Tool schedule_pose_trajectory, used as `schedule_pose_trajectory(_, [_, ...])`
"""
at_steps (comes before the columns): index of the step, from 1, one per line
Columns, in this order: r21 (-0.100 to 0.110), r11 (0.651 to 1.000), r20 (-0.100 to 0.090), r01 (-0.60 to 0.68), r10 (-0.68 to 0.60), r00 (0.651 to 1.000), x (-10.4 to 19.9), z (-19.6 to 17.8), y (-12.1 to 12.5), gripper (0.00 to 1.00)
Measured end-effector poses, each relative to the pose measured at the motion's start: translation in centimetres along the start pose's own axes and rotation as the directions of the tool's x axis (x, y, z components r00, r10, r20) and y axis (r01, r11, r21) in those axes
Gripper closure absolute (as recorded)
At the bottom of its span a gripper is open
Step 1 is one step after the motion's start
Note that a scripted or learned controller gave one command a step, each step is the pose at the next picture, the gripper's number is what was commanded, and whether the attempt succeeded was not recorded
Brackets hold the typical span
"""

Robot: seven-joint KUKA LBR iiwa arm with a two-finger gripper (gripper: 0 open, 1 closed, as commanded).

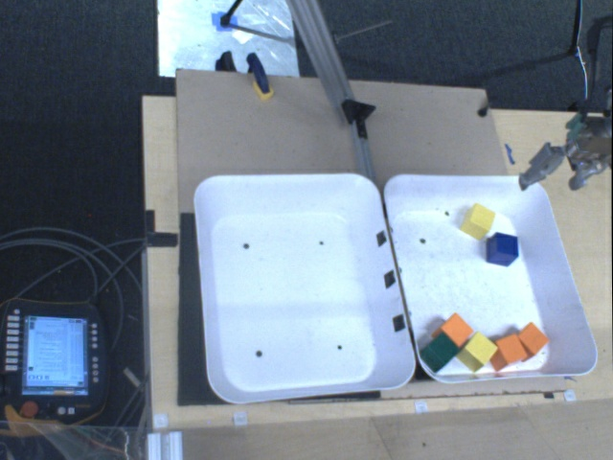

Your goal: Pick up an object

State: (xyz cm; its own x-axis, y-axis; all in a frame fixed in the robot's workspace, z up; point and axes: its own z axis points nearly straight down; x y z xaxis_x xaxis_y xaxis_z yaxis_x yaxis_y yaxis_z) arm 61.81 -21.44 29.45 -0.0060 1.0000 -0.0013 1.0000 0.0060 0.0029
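Gripper [560, 166] hovered open, empty, over right bin's [565, 257] far right corner — approach step. Next: descend onto yellow cube [477, 220] — blue cube [502, 248] just beside.

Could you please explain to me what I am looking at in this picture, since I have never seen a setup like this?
This is one camera fixed above a workbench, looking down at a slant. On the bench sit two shallow white bins side by side. The left bin has a few small dark dots on its floor. The right bin holds small coloured blocks: a yellow cube and a blue cube near the top, and a cluster along the bottom edge with orange blocks, a green block and another yellow block.

At the right edge, just above the right bin, is the robot's gripper, the two-finger hand of an arm reaching in from that side. Nothing is held between its fingers. Its job is to pick up one of the blocks. At lower left lies a handheld control screen.
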Motion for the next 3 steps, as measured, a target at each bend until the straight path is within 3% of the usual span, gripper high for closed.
schedule_pose_trajectory(1, [0.001, 1.0, 0.001, 0.0, 0.0, 1.0, 0.0, 0.0, 0.0, 0.0])
schedule_pose_trajectory(3, [0.003, 1.0, 0.0, -0.001, 0.001, 1.0, 0.2, 8.6, 0.6, 0.0])
